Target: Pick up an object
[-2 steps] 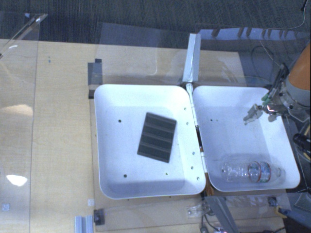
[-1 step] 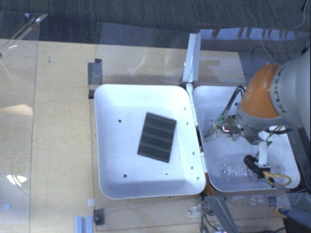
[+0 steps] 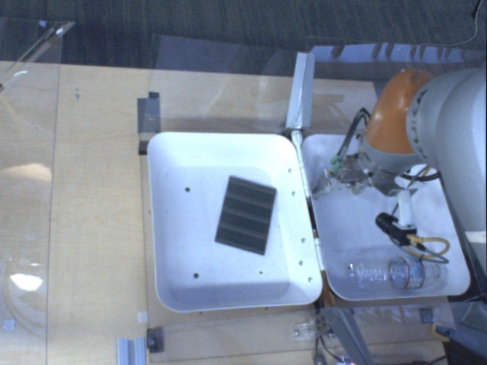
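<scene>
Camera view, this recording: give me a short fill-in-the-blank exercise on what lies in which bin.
1. The dark grey ribbed rectangular block lies in the ____ white bin.
2. The clear plastic bottle lies on its ____ in the right white bin.
3. The gripper hangs over the ____ white bin, beside the divider.
4. The grey arm carries an ____ band above its wrist.

Missing words: left; side; right; orange
</scene>
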